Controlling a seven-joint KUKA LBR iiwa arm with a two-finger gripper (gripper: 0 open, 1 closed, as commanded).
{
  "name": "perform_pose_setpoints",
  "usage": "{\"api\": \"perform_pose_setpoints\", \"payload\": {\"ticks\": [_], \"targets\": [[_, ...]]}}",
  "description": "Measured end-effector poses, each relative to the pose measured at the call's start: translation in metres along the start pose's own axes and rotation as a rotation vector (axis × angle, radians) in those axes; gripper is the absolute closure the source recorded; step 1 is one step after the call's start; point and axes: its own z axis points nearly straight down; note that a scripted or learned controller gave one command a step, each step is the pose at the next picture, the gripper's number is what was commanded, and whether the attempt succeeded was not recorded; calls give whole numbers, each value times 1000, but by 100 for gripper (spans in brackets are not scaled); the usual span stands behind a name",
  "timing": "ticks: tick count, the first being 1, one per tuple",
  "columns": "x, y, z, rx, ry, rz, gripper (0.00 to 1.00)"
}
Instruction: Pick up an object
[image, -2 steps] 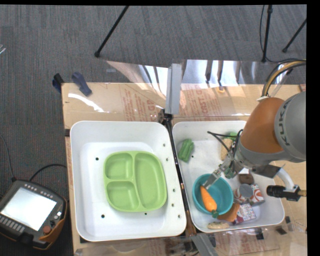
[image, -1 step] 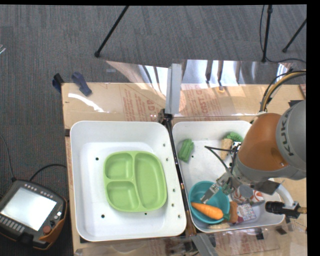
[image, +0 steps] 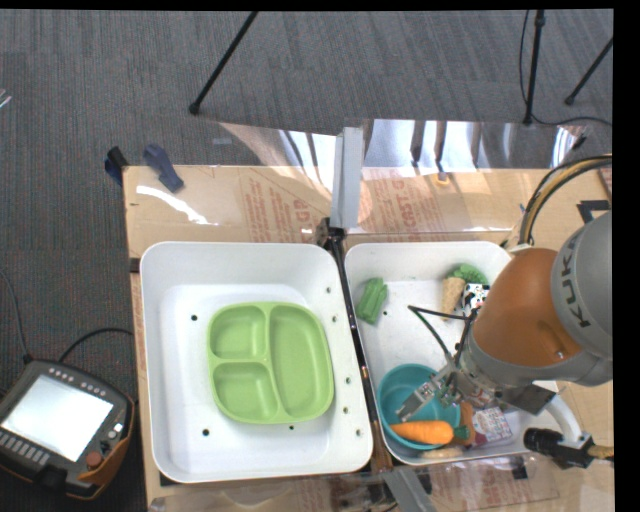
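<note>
Green tray (image: 270, 362) in left bin (image: 170, 290); carrot (image: 423, 432) in right bin (image: 420, 255).

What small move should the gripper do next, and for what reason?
Probably lower a little and close on the carrot. The gripper sits over the teal bowl in the right bin, just above the carrot at the bowl's near rim, and nothing is visible between its fingers.

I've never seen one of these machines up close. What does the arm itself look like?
The arm is thick and rounded, grey, with a broad orange band above the wrist and dark letters, "KU", on the grey shell. Thin black cables run beside the wrist. At its end sits a small metal gripper with two fingers.
</note>
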Motion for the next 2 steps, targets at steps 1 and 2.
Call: {"api": "perform_pose_setpoints", "payload": {"ticks": [1,2], "targets": [[-16,14,4,10,16,5,0],[0,-1,1,3,3,22,0]]}}
